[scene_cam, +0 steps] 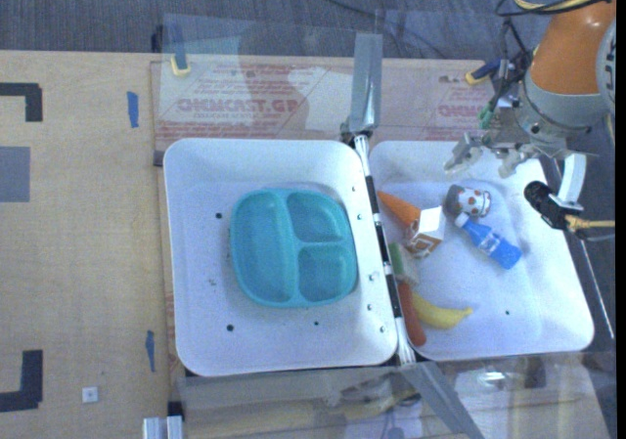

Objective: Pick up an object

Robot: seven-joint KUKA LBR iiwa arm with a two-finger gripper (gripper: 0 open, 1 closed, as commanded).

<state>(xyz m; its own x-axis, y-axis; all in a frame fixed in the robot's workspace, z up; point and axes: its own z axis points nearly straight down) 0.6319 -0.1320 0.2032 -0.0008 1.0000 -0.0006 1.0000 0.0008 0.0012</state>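
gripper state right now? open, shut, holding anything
Gripper: jaws spread open, nothing between them, above the far end of the right bin, just beyond the small round toy.

One fixed camera looks down at a slant from above the counter [78, 232], far enough to take in both white bins [196, 173], side by side.

Bright, even overhead light, soft shadows, slight overall blur, mild glare.
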